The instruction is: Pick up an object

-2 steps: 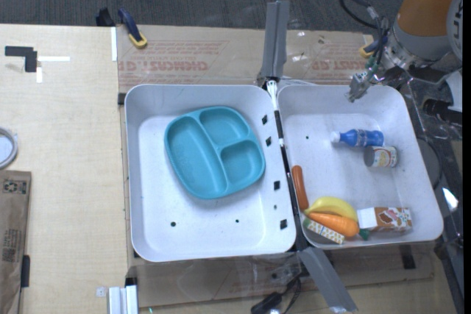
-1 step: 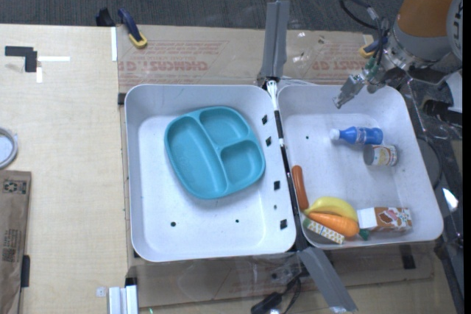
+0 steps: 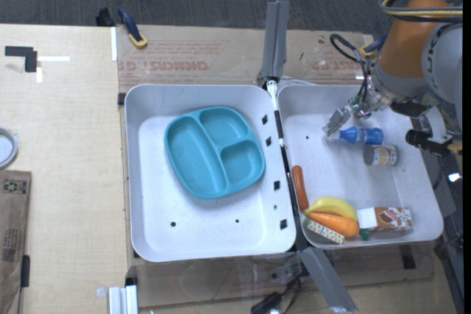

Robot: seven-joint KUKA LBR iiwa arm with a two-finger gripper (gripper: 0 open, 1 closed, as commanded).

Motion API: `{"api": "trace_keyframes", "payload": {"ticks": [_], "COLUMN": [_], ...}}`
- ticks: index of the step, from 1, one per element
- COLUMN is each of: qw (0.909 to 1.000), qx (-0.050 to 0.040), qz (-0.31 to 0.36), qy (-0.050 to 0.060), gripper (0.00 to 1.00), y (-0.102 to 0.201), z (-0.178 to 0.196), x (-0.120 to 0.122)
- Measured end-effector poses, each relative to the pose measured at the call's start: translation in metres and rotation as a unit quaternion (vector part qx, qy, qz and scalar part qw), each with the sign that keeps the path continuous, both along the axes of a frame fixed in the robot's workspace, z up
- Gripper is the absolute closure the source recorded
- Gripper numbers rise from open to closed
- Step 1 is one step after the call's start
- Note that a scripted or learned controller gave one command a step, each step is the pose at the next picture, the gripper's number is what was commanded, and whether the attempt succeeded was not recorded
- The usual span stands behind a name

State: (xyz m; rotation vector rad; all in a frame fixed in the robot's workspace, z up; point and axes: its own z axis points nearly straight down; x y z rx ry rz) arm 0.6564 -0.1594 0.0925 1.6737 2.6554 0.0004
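While looking down on both bins from the fixed camera, saw the arm reaching in from the right, orange band uppermost, wrist tilted down over the back of the right bin. Found the gripper low inside that bin, toward its back-left part, pointing down and to the left. Could not tell open or closed: tip too small and blurred.

Spotted a blue bottle lying on its side just beside the gripper, on the gripper's right; could not tell touching or apart. Noted a small jar with a tan label, also on its side, just in front of the bottle.

Logged the rest along the right bin's front edge:
- red sausage lying along the left wall
- banana next to it, resting against a carrot
- pale flat snack piece under the carrot, kind unclear
- brown-and-white carton lying flat, touching the carrot's end

Saw a teal three-compartment plate in the left bin, roughly centred, turned at an angle to the walls.

Noted on the bench, well apart from the bins: a tape roll at the left edge, a brown paper bag in front of it, a blue-and-yellow clamp at the back.
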Motion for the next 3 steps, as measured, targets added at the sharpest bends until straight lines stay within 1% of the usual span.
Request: {"api": "trace_keyframes", "payload": {"ticks": [1, 2, 3], "qw": [0.9991, 0.9990, 0.9948], "qx": [0.0001, -0.0001, 0.0000], "qz": [-0.043, -0.044, -0.102], "qy": [0.000, -0.001, 0.000], "gripper": [0.00, 1.00, 1.00], "y": [-0.024, -0.025, 0.024], "z": [0.000, 0.010, 0.112], "x": [-0.044, -0.044, -0.006]}}
